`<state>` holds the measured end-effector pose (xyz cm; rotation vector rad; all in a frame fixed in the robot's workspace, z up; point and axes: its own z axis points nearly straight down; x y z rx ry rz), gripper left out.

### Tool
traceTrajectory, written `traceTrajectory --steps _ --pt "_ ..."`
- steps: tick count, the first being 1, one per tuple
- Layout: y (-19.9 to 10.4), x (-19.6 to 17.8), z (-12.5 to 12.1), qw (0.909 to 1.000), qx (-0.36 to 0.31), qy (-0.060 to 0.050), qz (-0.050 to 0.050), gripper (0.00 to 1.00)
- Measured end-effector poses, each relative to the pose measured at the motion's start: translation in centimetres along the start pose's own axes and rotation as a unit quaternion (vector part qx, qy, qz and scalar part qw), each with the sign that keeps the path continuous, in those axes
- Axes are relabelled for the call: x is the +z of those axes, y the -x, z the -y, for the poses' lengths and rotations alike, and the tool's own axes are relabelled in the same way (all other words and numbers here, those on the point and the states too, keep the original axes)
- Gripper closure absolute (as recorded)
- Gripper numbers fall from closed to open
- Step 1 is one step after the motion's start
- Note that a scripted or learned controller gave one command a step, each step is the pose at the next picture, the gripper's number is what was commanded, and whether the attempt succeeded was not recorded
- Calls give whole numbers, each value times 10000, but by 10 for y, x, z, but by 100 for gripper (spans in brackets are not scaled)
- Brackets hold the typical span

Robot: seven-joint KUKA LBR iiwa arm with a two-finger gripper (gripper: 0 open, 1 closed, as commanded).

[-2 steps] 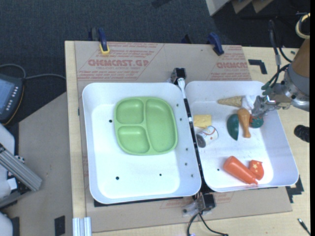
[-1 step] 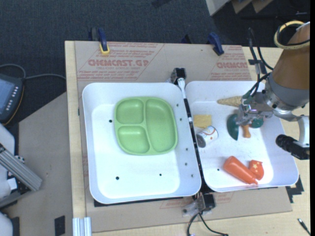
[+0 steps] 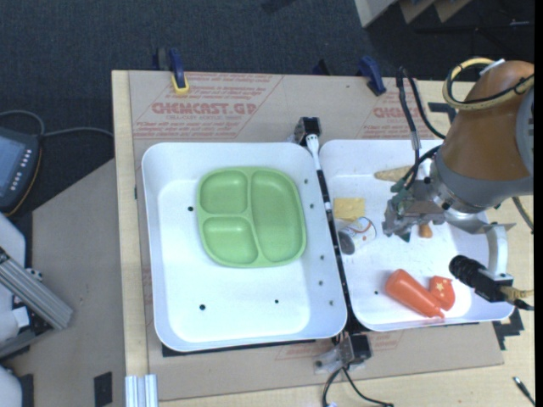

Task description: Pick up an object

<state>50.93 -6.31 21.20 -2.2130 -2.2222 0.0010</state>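
Camera view, looking down at a slant: two white bins side by side on a bench w/ a brown board under them. Left bin (image 3: 170, 303) holds a green divided plate (image 3: 252, 216), lying flat, upper-middle of the bin. Right bin (image 3: 373, 312) holds the small stuff: a yellow block (image 3: 349, 208) near the shared wall, a tan wedge (image 3: 392, 174) toward the far rim, an orange carrot (image 3: 413, 293) and a red pepper (image 3: 442, 290) touching it, both near the front rim. The arm (image 3: 492, 134) comes in from the right, gripper (image 3: 407, 219) low over the right bin's middle, just right of the yellow block, well apart from the carrot. Can't tell claw state; too dark and cluttered.
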Motion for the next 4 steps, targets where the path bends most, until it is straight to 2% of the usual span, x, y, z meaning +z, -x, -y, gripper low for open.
traceTrajectory --steps 1,2,3,4 --pt "-27 -4 17 10000 7 5 7 100" --pt "-24 -5 5 10000 15 32 19 100" --pt "-17 -7 11 10000 23 18 14 100" --pt "-33 -10 19 10000 8 12 8 100"
